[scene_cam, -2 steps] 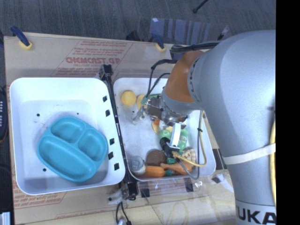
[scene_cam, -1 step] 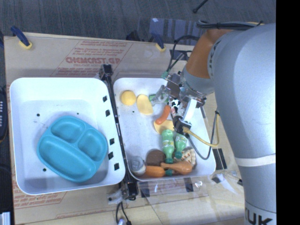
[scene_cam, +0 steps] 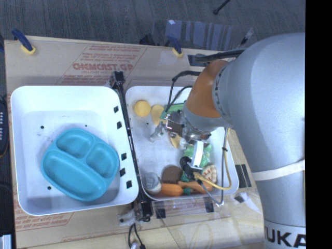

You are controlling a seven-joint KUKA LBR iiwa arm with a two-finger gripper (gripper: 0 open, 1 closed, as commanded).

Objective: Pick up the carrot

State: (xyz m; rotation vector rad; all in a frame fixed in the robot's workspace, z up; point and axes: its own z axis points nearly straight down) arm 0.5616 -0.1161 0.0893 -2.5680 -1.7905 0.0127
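**Carrot [scene_cam: 171,190] lies at the near wall, and the gripper is not over it yet**

We start at the left bin [scene_cam: 21,139], which holds a blue divided plate [scene_cam: 80,162] and plays no part in this step. In the right bin [scene_cam: 148,152], two yellow pieces [scene_cam: 141,108] sit near the far wall. At the near wall a small grey can-like thing [scene_cam: 151,181] stands just left of the carrot, and a brown lump [scene_cam: 170,173] sits just behind it. The carrot lies on its side along that wall, with its orange body pointing right.

The gripper [scene_cam: 181,136] hangs over the middle of the right bin, apart from the carrot and on the far side of the brown lump. We cannot tell from this angle whether it is spread or clenched, because the wrist hides much of it. We see nothing held in it.

We judge the step in hand to be the approach. To do it well, we should bring the gripper toward the near wall. We should then turn it so that it closes across the carrot's narrow width, and lower it onto the thick middle. The crowding is the risk: the wall, the grey can-like thing and the brown lump leave little room, so a straight, centred descent suits best.
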